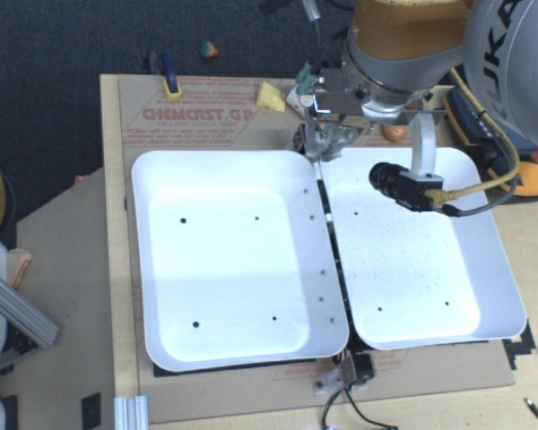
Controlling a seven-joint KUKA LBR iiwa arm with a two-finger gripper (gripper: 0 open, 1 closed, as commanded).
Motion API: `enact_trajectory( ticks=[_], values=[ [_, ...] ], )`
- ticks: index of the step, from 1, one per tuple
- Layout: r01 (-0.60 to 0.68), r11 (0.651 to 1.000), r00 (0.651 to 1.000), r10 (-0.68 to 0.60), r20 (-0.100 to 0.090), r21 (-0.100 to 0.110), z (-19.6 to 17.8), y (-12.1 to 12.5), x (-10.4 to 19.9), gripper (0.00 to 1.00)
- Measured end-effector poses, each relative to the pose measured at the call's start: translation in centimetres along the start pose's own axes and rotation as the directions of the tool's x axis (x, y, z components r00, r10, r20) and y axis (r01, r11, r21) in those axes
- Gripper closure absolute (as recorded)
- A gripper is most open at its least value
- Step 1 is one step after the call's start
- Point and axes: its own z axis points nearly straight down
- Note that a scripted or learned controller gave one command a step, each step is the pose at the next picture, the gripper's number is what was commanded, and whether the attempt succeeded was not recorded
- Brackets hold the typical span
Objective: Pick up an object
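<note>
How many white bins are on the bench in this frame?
2. The left bin and the right bin sit side by side, touching along the middle. The end effector hangs over their shared far corner, hiding a small part there.

Two bins sit side by side on the bench (206,119), the left bin (152,240) and the right bin (484,285) touching along their inner rims at the middle. The arm (412,25) reaches in from the right over the bench's far edge, and its pincer (319,146) hangs at the far end of that shared rim. A clamp (169,77) sits at the far left corner, with a small scrap (271,98) along the far edge between clamp and pincer.
</note>
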Motion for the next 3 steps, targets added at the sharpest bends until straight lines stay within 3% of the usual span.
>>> enact_trajectory(
  ticks=[1, 2, 3],
  values=[
    [-0.006, 1.0, 1.0, 0.006, 0.0, -0.017, -4.9, -3.2, -6.7, 1.0],
    [-0.009, 1.0, 1.0, 0.009, 0.001, -0.006, -2.4, -6.4, -15.6, 1.0],
    [0.005, 1.0, 1.0, -0.005, -0.001, -0.026, -13.7, -5.2, -13.3, 1.0]
  ],
)
